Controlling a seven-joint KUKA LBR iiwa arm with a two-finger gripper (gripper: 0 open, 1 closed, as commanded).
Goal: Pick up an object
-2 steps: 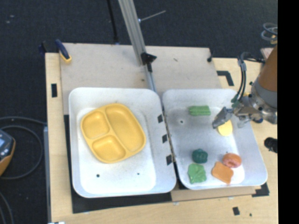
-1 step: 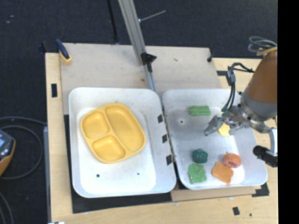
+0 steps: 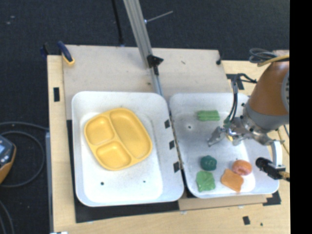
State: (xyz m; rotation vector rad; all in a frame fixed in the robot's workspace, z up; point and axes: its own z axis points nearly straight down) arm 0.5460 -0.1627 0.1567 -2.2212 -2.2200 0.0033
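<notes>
While the gripper (image 3: 218,136) hangs over the right bin (image 3: 187,112), jaws apparently spread and empty, the approach step stands; next, descent onto the dark green piece (image 3: 208,163).

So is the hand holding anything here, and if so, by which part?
Nothing is held. The hand hangs over bare bin floor in the right bin, apart from the green block.

Tan bench (image 3: 112,69) on dark carpet floor (image 3: 58,13), w/ cables (image 3: 19,130) at left.
</notes>
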